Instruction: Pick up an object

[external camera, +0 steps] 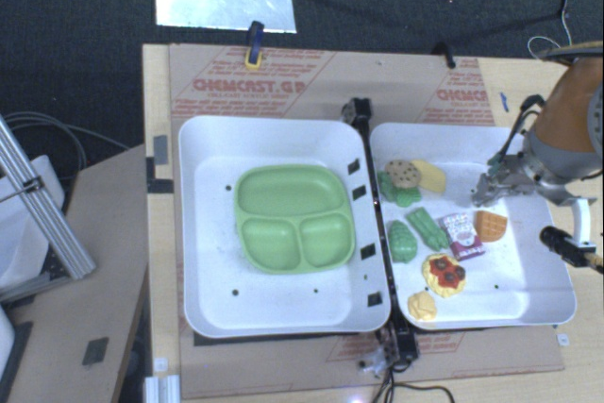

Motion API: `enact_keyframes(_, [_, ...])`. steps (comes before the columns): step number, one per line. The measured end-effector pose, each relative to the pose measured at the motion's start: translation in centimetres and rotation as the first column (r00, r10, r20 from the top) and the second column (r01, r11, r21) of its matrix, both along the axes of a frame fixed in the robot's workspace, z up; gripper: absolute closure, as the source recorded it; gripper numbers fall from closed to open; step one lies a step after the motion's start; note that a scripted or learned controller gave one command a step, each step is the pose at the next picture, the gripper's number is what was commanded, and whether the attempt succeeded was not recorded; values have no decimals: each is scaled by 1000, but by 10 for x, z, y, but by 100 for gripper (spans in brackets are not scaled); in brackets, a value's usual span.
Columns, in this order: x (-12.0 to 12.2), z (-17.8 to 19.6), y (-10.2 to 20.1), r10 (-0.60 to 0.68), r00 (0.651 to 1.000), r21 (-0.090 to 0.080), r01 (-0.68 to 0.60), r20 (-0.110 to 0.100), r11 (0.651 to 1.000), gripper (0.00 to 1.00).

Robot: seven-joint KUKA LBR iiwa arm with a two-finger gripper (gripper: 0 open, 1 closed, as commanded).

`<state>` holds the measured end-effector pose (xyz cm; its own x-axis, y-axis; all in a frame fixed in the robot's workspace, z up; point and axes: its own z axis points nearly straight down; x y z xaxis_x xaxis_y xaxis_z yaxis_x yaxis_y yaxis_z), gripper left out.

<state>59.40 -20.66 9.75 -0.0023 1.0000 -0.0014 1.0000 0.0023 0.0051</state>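
Camera view finds the gripper [486, 189] low over the right bin [543, 307], near its three o'clock side; whether its fingers are spread or closed I cannot tell (too small and blurred), and nothing shows between them. The nearest candidate is the orange waffle-like piece [491, 226], just at the gripper's six o'clock, beside a small printed packet [462, 236]. To do this step well, I judge the tool should centre over one isolated piece and descend straight, avoiding neighbours. These look like moulded plastic toy foods: a speckled cookie [403, 172], yellow wedge [431, 176], ridged green pieces [427, 228], round pizza [444, 275]. At nine o'clock, the left bin [203, 297] holds a smooth green divided tray [293, 228].
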Motion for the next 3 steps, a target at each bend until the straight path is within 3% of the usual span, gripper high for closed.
enact_keyframes(2, [24,35,0,2,1000,0,-2,-1,1000,100])
enact_keyframes(3, [23,34,0,2,1000,0,-2,-2,1000,0])
